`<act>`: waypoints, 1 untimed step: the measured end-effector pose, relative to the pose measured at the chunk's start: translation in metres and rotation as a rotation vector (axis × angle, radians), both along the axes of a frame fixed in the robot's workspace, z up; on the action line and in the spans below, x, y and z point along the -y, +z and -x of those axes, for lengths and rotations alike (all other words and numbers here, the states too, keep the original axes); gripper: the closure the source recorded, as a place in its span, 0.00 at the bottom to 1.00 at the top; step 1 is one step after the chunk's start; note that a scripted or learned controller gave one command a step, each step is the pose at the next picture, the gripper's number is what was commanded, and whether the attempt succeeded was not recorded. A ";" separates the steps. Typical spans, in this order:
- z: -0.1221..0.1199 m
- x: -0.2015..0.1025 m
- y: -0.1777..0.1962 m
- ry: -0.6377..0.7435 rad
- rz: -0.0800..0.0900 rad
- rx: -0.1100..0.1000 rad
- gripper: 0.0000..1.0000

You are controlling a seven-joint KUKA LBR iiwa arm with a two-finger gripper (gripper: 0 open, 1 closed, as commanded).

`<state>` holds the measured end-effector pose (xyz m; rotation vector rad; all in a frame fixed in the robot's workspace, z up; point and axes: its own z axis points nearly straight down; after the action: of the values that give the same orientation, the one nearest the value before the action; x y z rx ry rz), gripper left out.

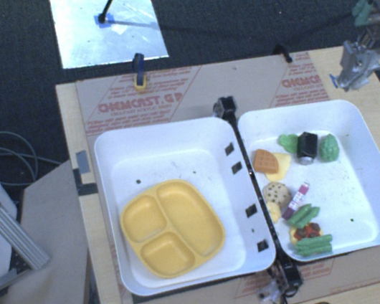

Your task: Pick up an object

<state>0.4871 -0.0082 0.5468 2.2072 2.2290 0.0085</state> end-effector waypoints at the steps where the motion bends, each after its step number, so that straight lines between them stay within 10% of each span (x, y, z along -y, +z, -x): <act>1: 0.000 0.000 0.011 0.005 0.000 0.004 1.00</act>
<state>0.4876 -0.0082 0.5580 2.1997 2.2324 0.0130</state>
